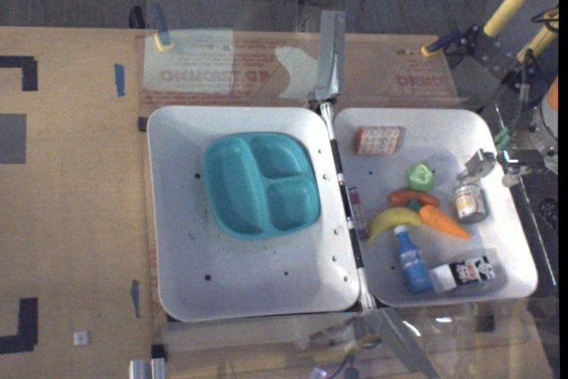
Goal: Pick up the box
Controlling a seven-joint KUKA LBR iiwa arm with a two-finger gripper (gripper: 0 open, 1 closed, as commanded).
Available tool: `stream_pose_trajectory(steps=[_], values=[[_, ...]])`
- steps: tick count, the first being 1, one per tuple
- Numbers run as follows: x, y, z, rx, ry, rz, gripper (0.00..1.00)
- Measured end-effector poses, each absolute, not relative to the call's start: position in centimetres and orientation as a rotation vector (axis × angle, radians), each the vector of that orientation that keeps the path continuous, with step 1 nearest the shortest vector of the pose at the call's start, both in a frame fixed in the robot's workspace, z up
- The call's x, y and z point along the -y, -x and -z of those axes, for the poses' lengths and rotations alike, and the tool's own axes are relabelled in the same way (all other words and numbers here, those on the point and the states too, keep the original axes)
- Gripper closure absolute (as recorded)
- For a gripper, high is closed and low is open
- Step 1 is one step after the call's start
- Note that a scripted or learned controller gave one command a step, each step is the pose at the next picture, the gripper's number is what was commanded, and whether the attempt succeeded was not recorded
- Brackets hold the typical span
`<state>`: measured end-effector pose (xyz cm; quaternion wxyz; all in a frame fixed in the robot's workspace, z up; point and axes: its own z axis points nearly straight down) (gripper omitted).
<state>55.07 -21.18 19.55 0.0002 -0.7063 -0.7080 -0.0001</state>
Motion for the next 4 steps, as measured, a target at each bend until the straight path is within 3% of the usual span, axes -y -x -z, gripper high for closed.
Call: stream_pose_trajectory(steps=[1,2,3,4], values=[[22.3,-63.6,-30.6,1.992,2.434,0.0,0.0],[18.3,-59.6,-25.3,2.132,2.307,-0.001,0.0],[17.9,-65.0,-13.7,2.207,2.237,0.0,0.0],[16.3,-66.8,-16.7,2.269,2.18,0.002,0.0]])
